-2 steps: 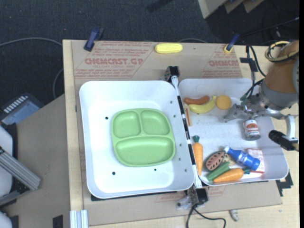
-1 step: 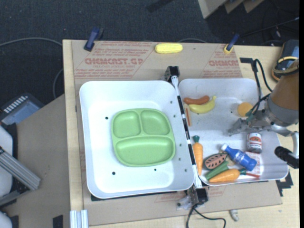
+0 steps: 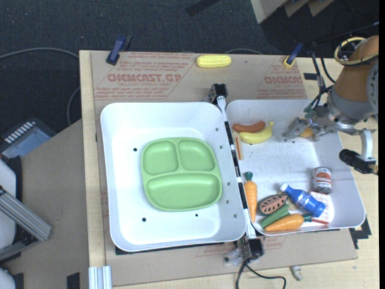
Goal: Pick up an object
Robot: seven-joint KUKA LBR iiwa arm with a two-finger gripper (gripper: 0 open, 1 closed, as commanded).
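A yellow banana lies flat beside a sausage at the right bin's far-left corner.

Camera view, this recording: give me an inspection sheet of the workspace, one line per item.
Surface: board-topped bench with left bin and right bin side by side.
Job's things: green divided plate in left bin; hot dog, banana, carrots, can, blue bottle in right bin.
Clutter: toy corn cob on the board behind the bins.
Grippers: claw low over right bin's far side; finger state unclear.
Cables: black cable on the floor, left.
Surroundings: dark carpet.
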